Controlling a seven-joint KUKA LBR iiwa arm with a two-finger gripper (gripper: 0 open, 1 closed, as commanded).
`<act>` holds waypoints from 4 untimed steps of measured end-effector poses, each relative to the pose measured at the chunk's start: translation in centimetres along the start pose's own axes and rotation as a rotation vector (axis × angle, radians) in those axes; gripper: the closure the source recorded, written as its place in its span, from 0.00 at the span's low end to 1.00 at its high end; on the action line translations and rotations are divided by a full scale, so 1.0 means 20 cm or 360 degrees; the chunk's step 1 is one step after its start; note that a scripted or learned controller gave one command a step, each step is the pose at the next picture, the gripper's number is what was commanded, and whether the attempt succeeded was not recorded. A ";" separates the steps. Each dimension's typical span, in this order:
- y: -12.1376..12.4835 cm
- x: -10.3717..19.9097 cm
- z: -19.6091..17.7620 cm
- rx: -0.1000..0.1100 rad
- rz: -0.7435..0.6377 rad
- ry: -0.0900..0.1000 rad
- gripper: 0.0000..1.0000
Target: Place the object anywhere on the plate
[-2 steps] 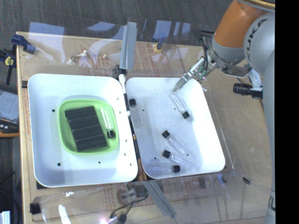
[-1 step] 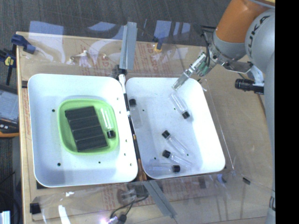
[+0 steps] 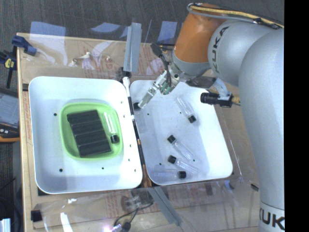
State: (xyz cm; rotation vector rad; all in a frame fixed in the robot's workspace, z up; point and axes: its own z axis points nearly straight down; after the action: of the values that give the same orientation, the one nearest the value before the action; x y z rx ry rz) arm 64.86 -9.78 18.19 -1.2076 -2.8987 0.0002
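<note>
At the far left we see the wooden bench (image 3: 43,57), with a blue clamp (image 3: 21,43) at its upper left corner. On it sits the left shallow white bin (image 3: 48,173), and in that bin lies a round-cornered green plastic plate (image 3: 67,117). A black ribbed rectangular block (image 3: 88,132) rests on the plate, covering most of its middle. Just to the right of the block, also on the plate, lies a clear plastic vial with a black cap (image 3: 112,128); its cap points toward the lower edge of the view and the tube runs up alongside the block.

Moving right, past the seam where the two bins meet, we reach the right shallow white bin (image 3: 219,163). The two-finger gripper (image 3: 145,100) hangs over this bin's upper left corner, close to the seam, slanting down and to the left from the wrist. We see nothing between its fingers; how far apart they stand we cannot tell, since they are small and seen end-on.

Further right in the same bin lie four more clear vials with black caps: one near the top (image 3: 186,110), one in the middle (image 3: 179,147), and two near the bottom edge (image 3: 178,163) (image 3: 169,176). The grey arm with its orange band (image 3: 198,33) fills the upper right.
</note>
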 end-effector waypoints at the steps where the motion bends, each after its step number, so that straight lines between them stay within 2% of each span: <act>1: -0.12 -0.13 -0.16 0.0000 0.0063 -0.0005 0.00; 2: -0.22 -0.27 -0.21 -0.0003 0.0011 -0.0005 0.00; 3: -0.35 -0.38 -0.48 -0.0004 -0.0041 -0.0006 0.00; 4: -0.40 -0.38 -0.48 0.0002 -0.0025 0.0000 0.00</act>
State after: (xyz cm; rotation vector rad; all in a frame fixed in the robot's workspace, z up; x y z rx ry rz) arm 64.62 -20.86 27.76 -1.1843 -2.9080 0.0018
